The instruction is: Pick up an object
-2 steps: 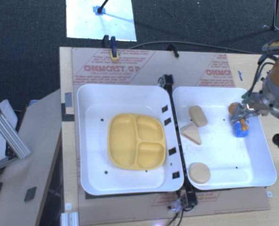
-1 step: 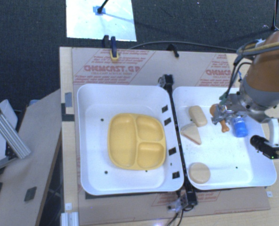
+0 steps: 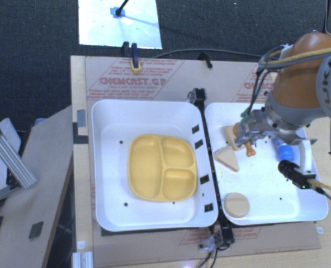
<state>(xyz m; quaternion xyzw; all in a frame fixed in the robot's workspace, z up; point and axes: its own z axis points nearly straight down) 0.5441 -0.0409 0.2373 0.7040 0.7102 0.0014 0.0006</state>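
Reaching from right, arm bends low over right bin [image 3: 322, 208]; hand [image 3: 245, 134] by tan pieces, grip state unclear; wedge [image 3: 227, 159] just below.

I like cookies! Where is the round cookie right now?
The round cookie lies in the right bin, near its front left corner, just below the triangular sandwich piece.

The arm's wrist hides the gripper [image 3: 245, 140] fingertips and part of a tan object [image 3: 230, 134] at centre right. A blue item [image 3: 283, 149] lies half covered beneath it. The arm's grey body runs off the right edge.
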